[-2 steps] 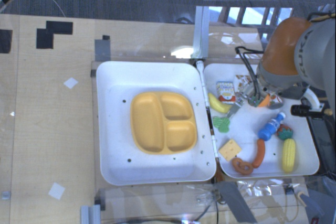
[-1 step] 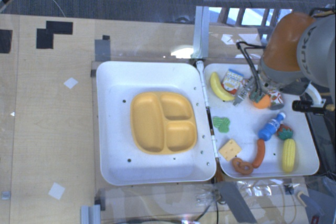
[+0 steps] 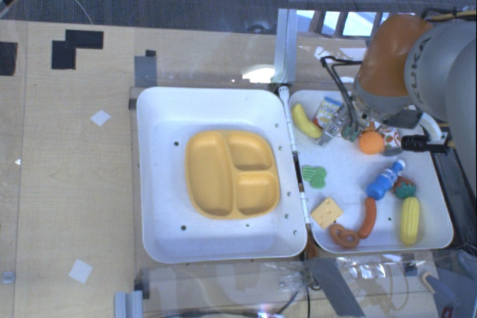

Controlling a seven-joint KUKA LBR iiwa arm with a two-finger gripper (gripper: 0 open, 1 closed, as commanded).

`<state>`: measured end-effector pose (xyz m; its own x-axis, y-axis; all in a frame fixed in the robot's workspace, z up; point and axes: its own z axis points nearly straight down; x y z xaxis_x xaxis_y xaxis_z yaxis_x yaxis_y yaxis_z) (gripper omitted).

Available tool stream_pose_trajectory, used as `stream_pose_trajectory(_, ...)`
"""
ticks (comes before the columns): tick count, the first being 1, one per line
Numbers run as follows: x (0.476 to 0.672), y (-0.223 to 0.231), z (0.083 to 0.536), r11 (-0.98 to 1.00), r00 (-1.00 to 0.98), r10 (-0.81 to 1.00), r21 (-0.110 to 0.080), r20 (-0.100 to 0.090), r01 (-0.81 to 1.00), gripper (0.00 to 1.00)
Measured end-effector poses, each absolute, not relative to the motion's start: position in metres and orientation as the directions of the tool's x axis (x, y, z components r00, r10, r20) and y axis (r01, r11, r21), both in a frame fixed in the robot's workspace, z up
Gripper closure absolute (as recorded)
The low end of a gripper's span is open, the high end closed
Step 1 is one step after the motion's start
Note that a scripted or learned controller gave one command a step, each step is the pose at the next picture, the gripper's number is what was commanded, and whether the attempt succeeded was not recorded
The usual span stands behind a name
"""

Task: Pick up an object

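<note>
The tabletop [image 3: 67, 182] is pale wood with a few black patches at its far left. On it sit two shallow white bins, side by side and touching along one edge. The left bin [image 3: 160, 160] carries just a yellow divided tray [image 3: 232, 173], lying flat near the middle with three compartments. The right bin [image 3: 440, 231] is the busy one.

The arm [image 3: 425, 67] comes in from the right, grey with its orange band, and it hangs over the far end of the right bin. The hand [image 3: 337, 127] is down low among the toys there, between a banana [image 3: 305, 121] and an orange ball [image 3: 370, 142]; a small printed packet [image 3: 326, 111] lies right against it. Whether its fingers are apart or together, I cannot tell from here, and nothing shows between them.

Down the bin: a corn cob [image 3: 409, 219] lies along the right wall, a blue bottle [image 3: 384, 180] tilts just beside a small teal piece [image 3: 405, 190], and a reddish sausage [image 3: 366, 217] curves toward a pretzel [image 3: 343, 236]. A cheese wedge [image 3: 326, 212] sits close to the left wall, with a green leafy piece [image 3: 314, 176] just above it.
</note>
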<state>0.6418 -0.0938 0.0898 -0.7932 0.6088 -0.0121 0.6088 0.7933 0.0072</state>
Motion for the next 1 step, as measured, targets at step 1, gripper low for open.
stream_pose_trajectory(1,0.6485,-0.114,0.1756,0.646,-0.646,0.763,0.011,-0.012,0.763,1.0)
